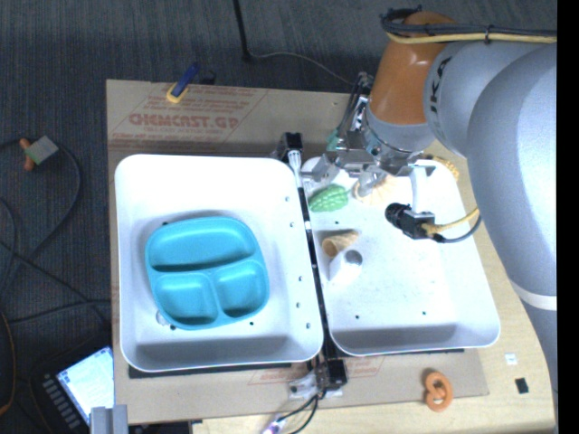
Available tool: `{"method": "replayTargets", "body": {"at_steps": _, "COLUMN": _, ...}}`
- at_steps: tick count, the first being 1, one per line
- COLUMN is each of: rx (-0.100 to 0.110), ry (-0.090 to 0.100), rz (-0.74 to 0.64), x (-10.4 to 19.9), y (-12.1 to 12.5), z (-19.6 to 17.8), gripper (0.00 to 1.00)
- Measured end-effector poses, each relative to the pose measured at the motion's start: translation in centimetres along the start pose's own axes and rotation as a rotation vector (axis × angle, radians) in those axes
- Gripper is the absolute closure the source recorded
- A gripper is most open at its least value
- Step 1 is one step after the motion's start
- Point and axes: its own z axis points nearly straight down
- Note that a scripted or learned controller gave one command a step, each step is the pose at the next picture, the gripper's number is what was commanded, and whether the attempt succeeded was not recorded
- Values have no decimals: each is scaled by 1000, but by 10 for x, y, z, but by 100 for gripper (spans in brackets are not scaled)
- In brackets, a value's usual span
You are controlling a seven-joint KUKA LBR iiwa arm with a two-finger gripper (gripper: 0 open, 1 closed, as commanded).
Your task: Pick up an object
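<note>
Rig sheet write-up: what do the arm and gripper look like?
The arm is smooth, rounded grey casing with an orange band above the wrist, dark lettering beside it, and a thin cable crossing its top. The gripper is small, silvery metal.

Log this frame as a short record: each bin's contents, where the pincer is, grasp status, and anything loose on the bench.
left bin (view's left): blue tray, divided into compartments
right bin: green object, tan cone, grey piece, all near its left wall
pincer: over the right bin's far left corner, close beside the green object
grasp: cannot tell whether anything is held
bench: orange ring outside the bins, in front of the right bin
</note>
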Motion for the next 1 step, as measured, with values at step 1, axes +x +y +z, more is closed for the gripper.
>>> {"method": "replayTargets", "body": {"at_steps": 1, "rx": 3, "ry": -2, "rz": 4, "x": -77, "y": -68, "z": 53, "gripper": 0}}
